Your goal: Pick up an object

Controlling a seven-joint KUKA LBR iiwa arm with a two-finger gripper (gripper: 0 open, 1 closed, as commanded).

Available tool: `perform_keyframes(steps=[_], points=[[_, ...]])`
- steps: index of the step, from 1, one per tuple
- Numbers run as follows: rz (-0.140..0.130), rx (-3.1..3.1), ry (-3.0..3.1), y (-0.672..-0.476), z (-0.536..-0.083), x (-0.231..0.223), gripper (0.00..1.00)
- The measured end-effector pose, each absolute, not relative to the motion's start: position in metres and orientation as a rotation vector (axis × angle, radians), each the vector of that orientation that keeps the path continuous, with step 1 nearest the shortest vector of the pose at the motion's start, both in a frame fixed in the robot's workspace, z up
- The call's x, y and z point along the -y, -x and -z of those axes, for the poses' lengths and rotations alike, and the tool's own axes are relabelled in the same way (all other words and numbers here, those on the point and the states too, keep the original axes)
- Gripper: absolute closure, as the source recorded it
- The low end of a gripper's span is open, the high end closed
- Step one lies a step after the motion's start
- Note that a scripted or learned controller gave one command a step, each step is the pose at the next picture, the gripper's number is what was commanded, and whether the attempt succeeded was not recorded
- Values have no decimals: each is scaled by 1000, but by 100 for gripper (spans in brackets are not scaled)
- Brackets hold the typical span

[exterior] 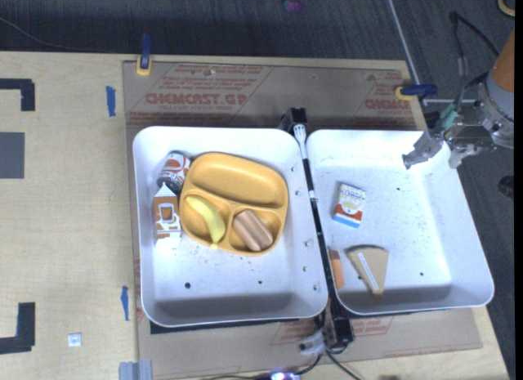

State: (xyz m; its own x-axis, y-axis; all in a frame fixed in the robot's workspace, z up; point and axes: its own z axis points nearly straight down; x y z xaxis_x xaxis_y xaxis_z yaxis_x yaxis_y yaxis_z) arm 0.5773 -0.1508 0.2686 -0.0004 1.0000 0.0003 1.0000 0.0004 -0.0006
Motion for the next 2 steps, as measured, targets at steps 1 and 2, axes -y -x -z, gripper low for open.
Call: perform_keyframes(steps=[1, 2], points=[[-2, 2219, 2221, -564, -124, 149, 0], [13, 2234, 2231, -484, -90, 151, 0]])
